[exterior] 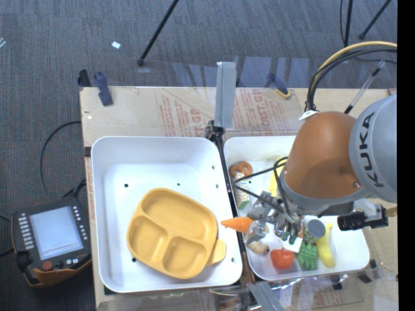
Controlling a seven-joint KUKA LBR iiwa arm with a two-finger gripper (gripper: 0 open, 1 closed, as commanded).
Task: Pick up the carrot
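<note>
Partly gripper-hidden (259, 220) carrot (236, 224).

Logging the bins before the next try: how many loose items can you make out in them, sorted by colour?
Yellow: 2, the divided tray and a banana-like piece
Orange: 1, the carrot
Red: 1, a tomato-like piece
Green: 1, a knobbly piece
Brown: 1, a pretzel-like piece
Total: 6 that I can tell apart; the arm covers more of the right bin.
</note>
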